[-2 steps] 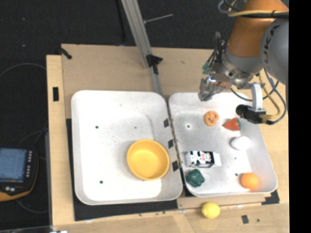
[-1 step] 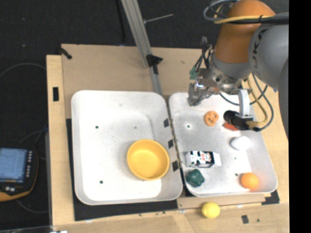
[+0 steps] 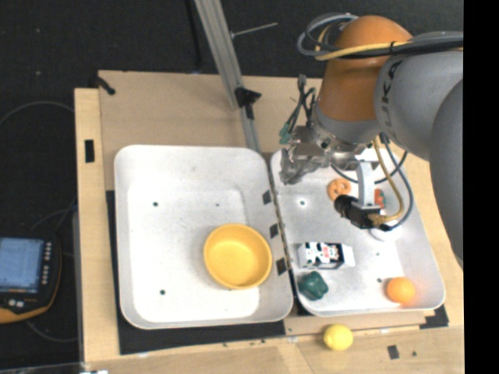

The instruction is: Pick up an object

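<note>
Gripper (image 3: pixel 295 162) hangs over the right bin (image 3: pixel 421 232), at its far corner by the divider. Grip state can't be told.

Best target is probably the black-and-white carton (image 3: pixel 323 254), well nearward of the gripper. It has open floor around it, so shift over and drop straight.

Other things:
- yellow bowl (image 3: pixel 238 255), across the divider
- green lump (image 3: pixel 313 285), crowding the carton
- orange ball (image 3: pixel 401 290), farthest off

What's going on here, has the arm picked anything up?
Not that I can see. The arm's gripper is over the far left corner of the right bin, with nothing visibly held. In that bin, a black-and-white box, a dark green object and an orange ball lie nearer the camera, apart from the gripper. A yellow bowl sits in the left bin, and a yellow ball lies on the bench outside both bins.
</note>
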`<control>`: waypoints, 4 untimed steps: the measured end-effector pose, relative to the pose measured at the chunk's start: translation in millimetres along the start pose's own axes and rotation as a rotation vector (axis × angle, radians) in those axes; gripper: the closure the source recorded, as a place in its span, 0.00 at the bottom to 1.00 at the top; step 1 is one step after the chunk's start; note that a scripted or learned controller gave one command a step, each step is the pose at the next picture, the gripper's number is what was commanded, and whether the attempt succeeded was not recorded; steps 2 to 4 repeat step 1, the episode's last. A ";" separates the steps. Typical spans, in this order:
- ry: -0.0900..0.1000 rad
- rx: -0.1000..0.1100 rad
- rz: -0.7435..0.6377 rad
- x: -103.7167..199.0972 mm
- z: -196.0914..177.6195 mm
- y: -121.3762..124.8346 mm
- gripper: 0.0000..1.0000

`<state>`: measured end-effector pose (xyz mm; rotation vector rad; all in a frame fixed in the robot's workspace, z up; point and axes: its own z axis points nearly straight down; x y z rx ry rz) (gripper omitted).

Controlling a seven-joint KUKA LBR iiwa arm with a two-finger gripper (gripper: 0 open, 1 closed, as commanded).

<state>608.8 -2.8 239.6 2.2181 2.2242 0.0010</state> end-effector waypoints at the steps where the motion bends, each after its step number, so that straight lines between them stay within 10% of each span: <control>1: 0.001 0.001 0.000 51.4 -7.5 -15.9 1.00; 4: 0.001 0.001 0.000 51.4 -7.5 -15.9 1.00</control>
